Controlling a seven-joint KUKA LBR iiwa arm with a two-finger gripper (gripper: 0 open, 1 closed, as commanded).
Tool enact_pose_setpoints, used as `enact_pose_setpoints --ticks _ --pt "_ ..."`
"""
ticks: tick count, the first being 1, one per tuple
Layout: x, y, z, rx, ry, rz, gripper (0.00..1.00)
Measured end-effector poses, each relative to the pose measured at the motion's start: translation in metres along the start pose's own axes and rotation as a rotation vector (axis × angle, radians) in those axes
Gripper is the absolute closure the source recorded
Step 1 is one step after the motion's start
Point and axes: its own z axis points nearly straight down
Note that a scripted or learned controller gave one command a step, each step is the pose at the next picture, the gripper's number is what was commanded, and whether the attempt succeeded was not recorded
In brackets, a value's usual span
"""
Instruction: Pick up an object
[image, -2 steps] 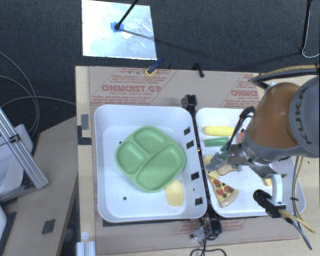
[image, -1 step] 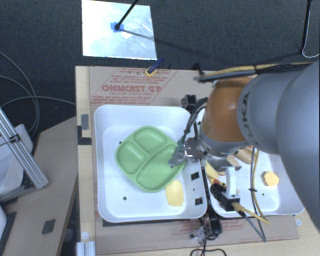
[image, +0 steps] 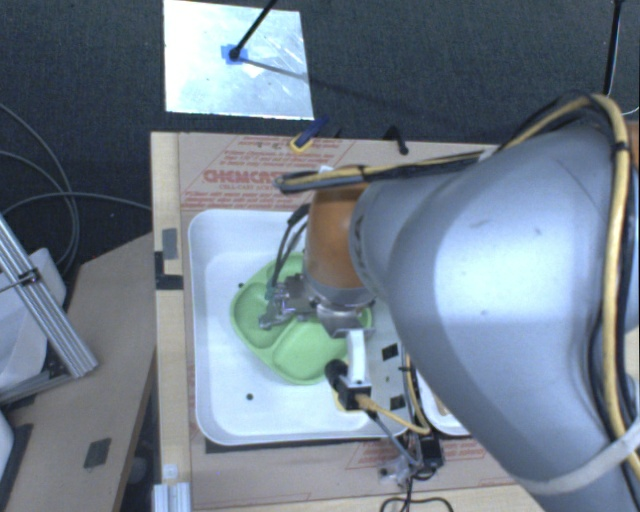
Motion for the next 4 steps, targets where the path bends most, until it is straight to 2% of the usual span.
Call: enact_pose_setpoints --ticks 1,2,3,4 --pt "0.067 -0.067 -0.007 -0.018 -0.007 0.013 0.0" --pt "0.014 0.026 -0.115 -0.01 -0.003 0.015 0.0" --pt "0.039 0.008 -0.337 -0.013 0.005 0.004 0.0" --pt "0.045 -0.017 -0.076 0.018 -0.007 0.011 0.0"
